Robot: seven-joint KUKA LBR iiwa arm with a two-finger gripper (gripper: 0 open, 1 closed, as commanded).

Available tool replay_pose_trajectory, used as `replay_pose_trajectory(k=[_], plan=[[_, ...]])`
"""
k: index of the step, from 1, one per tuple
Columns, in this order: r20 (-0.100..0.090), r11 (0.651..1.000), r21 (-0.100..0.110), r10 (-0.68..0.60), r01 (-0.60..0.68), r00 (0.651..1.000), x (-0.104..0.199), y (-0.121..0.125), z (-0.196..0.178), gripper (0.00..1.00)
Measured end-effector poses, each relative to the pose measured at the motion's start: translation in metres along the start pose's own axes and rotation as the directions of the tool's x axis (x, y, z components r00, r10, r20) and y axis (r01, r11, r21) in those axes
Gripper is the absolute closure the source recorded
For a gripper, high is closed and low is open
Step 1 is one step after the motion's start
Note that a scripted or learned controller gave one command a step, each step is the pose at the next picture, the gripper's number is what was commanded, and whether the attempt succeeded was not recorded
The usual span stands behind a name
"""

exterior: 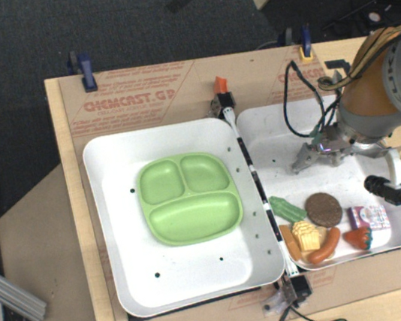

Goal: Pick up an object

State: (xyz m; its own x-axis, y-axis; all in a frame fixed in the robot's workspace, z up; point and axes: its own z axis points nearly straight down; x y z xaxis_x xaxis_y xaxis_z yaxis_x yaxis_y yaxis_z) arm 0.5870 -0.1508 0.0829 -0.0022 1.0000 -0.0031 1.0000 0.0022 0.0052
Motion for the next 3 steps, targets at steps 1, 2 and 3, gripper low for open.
replay_pose_trajectory(k=[1,2,3], plan=[[0.006,1.0,-0.011,0.003,-0.003,1.0,-0.057,0.044,-0.121,0.0],[-0.008,1.0,0.015,0.009,-0.009,1.0,-0.033,-0.089,-0.001,0.0],[-0.001,1.0,-0.011,-0.008,0.008,1.0,-0.007,0.07,-0.004,0.0]])
